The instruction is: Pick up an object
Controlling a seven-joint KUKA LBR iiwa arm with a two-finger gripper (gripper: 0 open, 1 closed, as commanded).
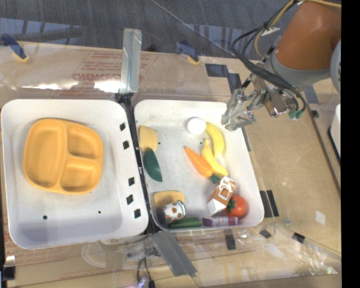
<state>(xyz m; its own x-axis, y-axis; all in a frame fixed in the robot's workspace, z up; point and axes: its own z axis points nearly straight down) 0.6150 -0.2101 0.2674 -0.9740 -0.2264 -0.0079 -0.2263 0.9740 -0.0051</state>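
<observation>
Jaws [237, 116] hang above the far right corner of the right bin [168, 110]; nothing lies between them, though whether they are parted or closed cannot be told. Right bin contents: white round cap [195, 125] and banana [215, 146] nearest the jaws, carrot [198, 161] beside the banana, green pepper [152, 165] and pale yellow slice [147, 138] along the left wall, small carton [221, 195] and tomato [237, 207] at the near right corner, patterned cup [173, 210] at the near wall. Left bin [15, 119] holds a yellow divided plate [63, 155]. Both bins rest on the tabletop [300, 185].
</observation>
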